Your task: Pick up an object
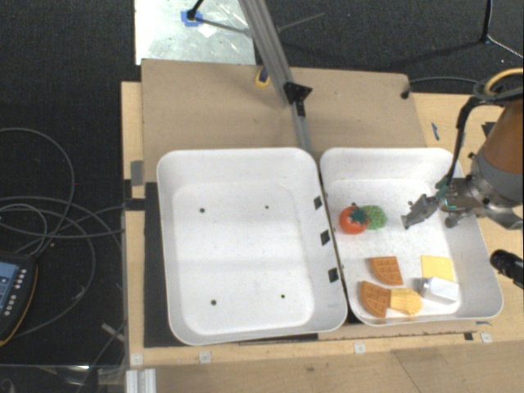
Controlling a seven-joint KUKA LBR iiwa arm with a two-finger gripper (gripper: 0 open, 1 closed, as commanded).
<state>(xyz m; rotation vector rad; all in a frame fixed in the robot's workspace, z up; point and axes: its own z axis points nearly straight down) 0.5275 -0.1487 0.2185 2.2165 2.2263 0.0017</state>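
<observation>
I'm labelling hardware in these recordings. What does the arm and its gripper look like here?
The arm is grey with an orange-brown section above the wrist, and a dark cable loops along its upper side. The gripper is dark grey metal with teal-green bits near its base, ending in two slim fingers.

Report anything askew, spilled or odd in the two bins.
Nothing stands out. The toy foods, a tomato, two waffle pieces and a yellow block, lie loose inside the right bin, none over its rim. The tool hovers above that bin.
</observation>
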